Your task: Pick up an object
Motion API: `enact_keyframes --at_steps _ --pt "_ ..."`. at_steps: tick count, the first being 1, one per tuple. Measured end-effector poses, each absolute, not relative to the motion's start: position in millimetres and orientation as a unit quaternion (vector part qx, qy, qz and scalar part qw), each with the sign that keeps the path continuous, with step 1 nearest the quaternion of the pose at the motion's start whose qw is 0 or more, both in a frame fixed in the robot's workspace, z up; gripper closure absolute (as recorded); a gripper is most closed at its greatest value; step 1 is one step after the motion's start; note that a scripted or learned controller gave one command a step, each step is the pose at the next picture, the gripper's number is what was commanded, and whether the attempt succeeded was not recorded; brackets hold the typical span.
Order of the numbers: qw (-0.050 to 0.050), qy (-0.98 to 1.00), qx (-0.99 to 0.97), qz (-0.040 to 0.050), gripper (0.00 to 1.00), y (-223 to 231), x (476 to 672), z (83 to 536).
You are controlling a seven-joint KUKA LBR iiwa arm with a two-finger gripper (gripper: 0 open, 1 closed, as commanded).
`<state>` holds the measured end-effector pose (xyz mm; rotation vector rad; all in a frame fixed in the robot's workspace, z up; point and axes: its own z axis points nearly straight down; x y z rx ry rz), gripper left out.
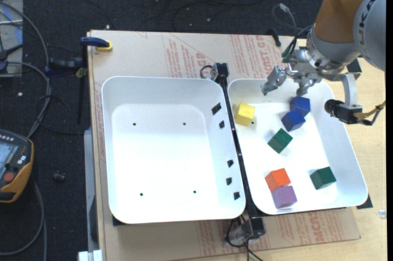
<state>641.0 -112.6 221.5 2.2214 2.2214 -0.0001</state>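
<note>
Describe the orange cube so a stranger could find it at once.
Look at the right bin, the one with the blocks. Near its front edge two cubes sit touching: the orange cube and a purple cube just in front of it. It is the only orange block, left of the green cube.

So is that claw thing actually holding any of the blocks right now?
No. The gripper hangs open above the right bin, with nothing between its fingers; the blue blocks lie below it.

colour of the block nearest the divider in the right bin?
Yellow: a small yellow cube, clearest in the camera view, near the right white bin's left wall.
</note>
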Motion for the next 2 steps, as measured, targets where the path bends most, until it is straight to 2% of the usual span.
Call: enact_keyframes --at_steps 1,2 --pt "-0.003 0.706 0.708 -0.0026 0.0 -133.3 613.3 114.9" --pt "0.004 0.706 0.708 0.0014 0.0 -125.9 549.5 92.1"
